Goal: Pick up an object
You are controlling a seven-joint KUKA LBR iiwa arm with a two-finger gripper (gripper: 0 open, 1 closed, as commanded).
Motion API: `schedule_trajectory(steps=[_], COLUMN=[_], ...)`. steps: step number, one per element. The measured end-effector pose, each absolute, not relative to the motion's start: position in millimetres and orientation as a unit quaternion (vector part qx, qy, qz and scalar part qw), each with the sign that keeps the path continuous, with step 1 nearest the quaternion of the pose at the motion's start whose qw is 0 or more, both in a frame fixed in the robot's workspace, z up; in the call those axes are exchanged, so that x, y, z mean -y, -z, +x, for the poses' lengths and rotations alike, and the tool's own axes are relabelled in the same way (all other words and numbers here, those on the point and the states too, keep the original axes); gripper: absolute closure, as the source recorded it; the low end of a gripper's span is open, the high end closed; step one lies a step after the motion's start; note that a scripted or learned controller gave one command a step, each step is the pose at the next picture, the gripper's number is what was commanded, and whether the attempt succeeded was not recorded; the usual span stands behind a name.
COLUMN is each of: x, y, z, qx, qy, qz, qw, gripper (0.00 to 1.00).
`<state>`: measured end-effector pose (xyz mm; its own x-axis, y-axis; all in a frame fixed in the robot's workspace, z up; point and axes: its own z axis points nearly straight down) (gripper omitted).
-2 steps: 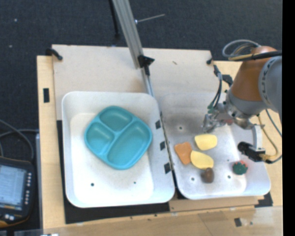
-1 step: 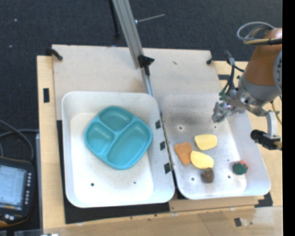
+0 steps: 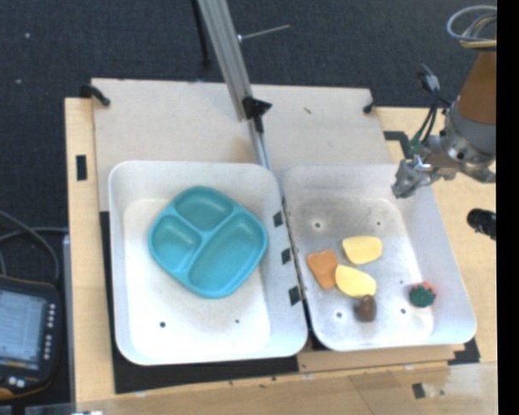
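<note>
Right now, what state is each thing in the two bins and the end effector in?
Blue divided plate: flat in left bin, nothing on it.
Two yellow pieces: touching, right bin.
Orange piece: beside them.
Brown piece: loose.
Green piece: alone, near right wall.
End effector: over right bin's rim.

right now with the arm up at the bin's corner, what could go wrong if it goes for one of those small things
1. The orange piece, two yellow pieces and brown lump lie packed together in the right bin, so the gripper may nudge neighbours or grab two.
2. They look flat, so the fingers could slip off.
3. The green thing sits near the bin's sloped right wall, which may block a finger.
</note>
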<state>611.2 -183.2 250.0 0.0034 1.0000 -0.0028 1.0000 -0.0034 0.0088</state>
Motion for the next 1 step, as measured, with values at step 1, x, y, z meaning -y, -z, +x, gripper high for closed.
schedule_trajectory(steps=[1], x=[184.5], y=[-279.6], z=[612.2], qx=[-0.708], qy=[-0.0015], qz=[0.706], qw=[0.002], gripper=[1.00])
